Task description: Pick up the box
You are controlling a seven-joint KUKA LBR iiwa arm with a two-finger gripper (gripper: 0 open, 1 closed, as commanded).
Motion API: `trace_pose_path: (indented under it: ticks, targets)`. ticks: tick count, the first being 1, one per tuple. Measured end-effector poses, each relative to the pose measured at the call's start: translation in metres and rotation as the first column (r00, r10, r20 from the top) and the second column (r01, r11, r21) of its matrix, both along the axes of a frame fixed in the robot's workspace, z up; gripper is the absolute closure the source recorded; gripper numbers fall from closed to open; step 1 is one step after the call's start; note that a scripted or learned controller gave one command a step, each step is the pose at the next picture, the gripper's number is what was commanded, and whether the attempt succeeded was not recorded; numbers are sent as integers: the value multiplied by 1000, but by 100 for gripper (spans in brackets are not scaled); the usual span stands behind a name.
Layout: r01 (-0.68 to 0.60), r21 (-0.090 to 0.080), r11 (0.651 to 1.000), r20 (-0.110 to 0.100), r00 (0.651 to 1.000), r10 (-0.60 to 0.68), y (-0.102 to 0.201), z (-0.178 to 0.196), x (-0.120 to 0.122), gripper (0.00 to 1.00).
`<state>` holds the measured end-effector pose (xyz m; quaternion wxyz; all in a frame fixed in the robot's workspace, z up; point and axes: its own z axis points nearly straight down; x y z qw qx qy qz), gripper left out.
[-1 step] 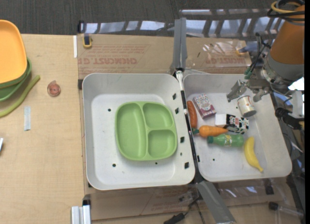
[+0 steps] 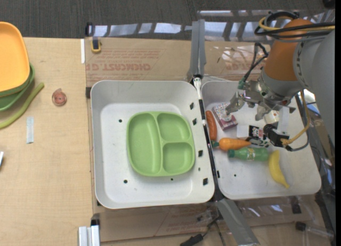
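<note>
The box [image 2: 226,118] is small, pink and maroon, and lies in the back left part of the right bin [image 2: 298,186], next to a reddish sausage [image 2: 211,124]. My gripper [image 2: 249,108] hangs over the bin's back, just right of the box, below the orange wrist band [image 2: 283,53]. Its two fingers stand apart, so it is open. The left fingertip [image 2: 233,106] is at the box's upper right corner and the right fingertip [image 2: 265,114] is farther right. Nothing sits between them.
In the right bin lie a carrot [image 2: 233,144], a green bottle [image 2: 249,154], a banana [image 2: 277,169] and a small black-and-white item [image 2: 259,134]. The left bin [image 2: 106,149] holds a green divided plate [image 2: 160,144]. Orange and green dishes [image 2: 11,69] sit far left.
</note>
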<state>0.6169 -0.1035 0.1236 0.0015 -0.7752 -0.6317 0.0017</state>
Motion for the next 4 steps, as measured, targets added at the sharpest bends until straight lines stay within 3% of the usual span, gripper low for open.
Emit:
trace_pose_path:
  ticks: [1, 2, 3, 4]
  targets:
    - [-283, -3, 959, 8, 959, 283, 11, -25, 37, 0]
    - [-338, -4, 941, 15, 941, 338, 1, -25, 1, 0]
    - [-453, -6, 891, 13, 891, 453, -1, -26, 11, 0]
    - [-803, -11, 596, 12, 595, 803, -2, -25, 1, 0]
